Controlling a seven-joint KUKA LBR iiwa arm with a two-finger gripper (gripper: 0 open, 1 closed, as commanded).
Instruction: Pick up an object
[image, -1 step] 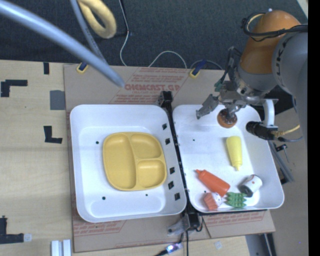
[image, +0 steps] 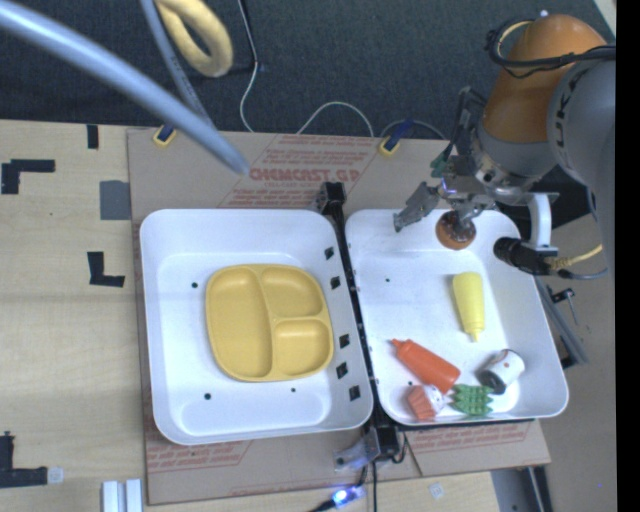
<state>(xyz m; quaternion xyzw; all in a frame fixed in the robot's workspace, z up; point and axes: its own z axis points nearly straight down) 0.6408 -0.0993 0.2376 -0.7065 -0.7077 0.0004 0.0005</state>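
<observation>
Status: pick not yet accomplished, judging from the present layout. The end effector (image: 455, 215) sits over the far end of the right bin (image: 385, 300), directly above a small round orange-brown object (image: 456, 234). Whether that object is gripped or merely lies beneath cannot be told, and how far the end effector stands open cannot be told either (the wrist body masks it).

Remaining candidates, all lying in the right bin: a yellow bottle-shaped item (image: 468, 303) near the middle; an orange-red item (image: 425, 364) toward the near end; a green piece (image: 470, 400) and a white-and-black piece (image: 500, 369) in the near right corner.

The left bin (image: 165, 330) carries a yellow divided tray (image: 268, 322).

Surface: both bins rest on a printed cardboard sheet (image: 300, 170) over a pale wood worktop (image: 60, 350). Beyond it lies dark carpet, with a white cable (image: 300, 120) trailing across.
</observation>
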